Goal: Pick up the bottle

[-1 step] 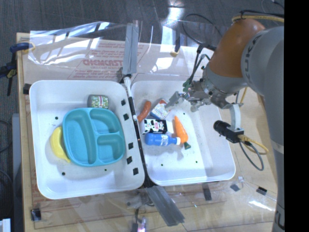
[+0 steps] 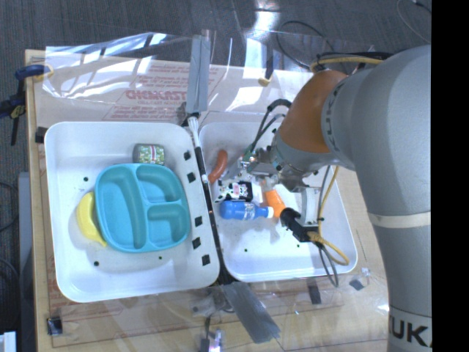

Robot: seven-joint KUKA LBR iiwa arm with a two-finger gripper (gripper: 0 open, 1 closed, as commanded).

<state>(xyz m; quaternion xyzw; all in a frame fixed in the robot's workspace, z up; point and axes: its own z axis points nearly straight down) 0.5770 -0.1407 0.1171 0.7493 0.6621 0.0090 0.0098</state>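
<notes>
Reaching in from the right, we hover our gripper [image 2: 265, 173] over the right bin [image 2: 293, 266], just above the blue bottle [image 2: 242, 210] lying on its side (whether we're spread or pinched, we cannot tell). Beside it sit a carrot [image 2: 218, 164] and a black-and-white toy [image 2: 236, 191]; the left bin [image 2: 66, 270] holds a divided blue tray [image 2: 143, 207].

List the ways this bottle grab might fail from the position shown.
1. The blue bottle lies on its side in the right bin, so it may roll or slip away when pinched.
2. It is crowded: a black-and-white item sits just above it and an orange piece lies by its cap end, so the pincer might catch one of those instead.
3. The dangling cables hang low over the bin and could snag.
</notes>
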